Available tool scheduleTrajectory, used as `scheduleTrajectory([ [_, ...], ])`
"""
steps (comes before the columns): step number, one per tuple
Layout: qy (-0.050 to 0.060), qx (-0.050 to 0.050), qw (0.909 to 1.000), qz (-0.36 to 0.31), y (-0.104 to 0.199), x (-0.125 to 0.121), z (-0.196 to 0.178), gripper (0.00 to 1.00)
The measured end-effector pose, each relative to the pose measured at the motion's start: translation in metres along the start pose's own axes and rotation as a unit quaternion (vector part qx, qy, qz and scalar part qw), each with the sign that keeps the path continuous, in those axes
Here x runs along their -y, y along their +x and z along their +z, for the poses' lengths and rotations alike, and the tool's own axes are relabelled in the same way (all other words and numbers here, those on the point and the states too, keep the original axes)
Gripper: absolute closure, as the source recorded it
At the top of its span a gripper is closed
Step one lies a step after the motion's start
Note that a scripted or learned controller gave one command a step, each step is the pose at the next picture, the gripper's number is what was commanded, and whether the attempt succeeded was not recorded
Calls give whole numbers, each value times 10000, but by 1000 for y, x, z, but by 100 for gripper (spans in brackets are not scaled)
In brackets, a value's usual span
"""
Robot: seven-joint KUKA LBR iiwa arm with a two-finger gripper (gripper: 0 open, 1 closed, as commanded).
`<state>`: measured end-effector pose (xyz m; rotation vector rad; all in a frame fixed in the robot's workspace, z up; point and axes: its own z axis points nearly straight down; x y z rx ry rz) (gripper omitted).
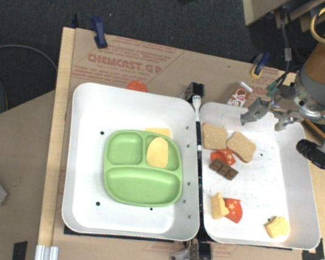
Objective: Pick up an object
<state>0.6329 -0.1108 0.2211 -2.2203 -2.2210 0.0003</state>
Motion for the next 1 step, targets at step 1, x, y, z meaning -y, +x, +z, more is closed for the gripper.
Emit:
scheduleTrajectory([
  [1,79,-11,10000,31,-27,78,137,0],
])
